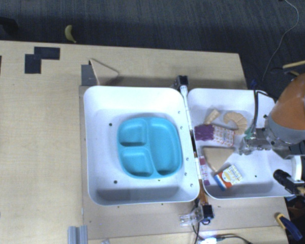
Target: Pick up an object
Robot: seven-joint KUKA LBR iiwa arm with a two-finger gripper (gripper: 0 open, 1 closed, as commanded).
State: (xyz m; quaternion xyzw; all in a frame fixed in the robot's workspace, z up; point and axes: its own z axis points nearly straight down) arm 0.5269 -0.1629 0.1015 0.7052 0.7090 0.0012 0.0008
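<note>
— Over the right-hand white bin (264, 184), the grey-and-orange arm (292, 117) is reaching in from the right, its gripper (245, 147) hanging low beside a heap of small objects. Are the jaws pinching anything?

— From this angle that cannot be told; the tip is too small and blurred.

— Which object is lying closest?

— A pale tan wedge (215, 159), flat on the bin floor just left of the tip. A patterned packet (223, 135) and a purple piece (204, 132) are sitting behind it, a small red, white and blue carton (227, 176) in front.

— How is it likely to handle?

— It is looking light and thin, probably sliding easily on smooth plastic; taking it across its narrow edges seems safest.

— And the left bin (99, 136)?

— It is carrying a blue divided tray (148, 146) on the desk (35, 151).
</note>
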